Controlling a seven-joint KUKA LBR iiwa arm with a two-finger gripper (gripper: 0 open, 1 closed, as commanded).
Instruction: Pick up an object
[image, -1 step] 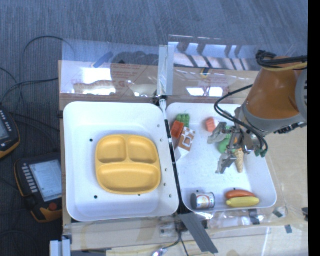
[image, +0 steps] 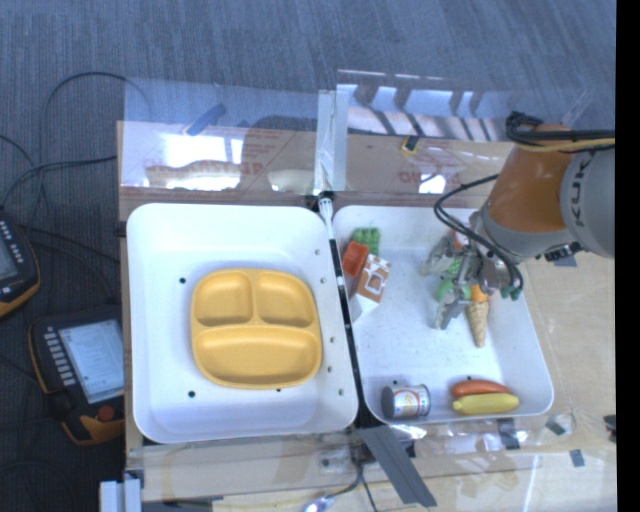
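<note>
The claw (image: 456, 292) was down in the right bin (image: 420, 345), its opening not discernible. An ice-cream cone (image: 478, 318) lay just beside its tip, seemingly touching. A can (image: 407, 401) and hot dog (image: 484, 396) lay well apart, near the front wall.

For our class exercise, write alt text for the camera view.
A grey and orange robot arm reaches into the right white bin, its gripper above a cone. The left bin holds a yellow divided tray.
</note>
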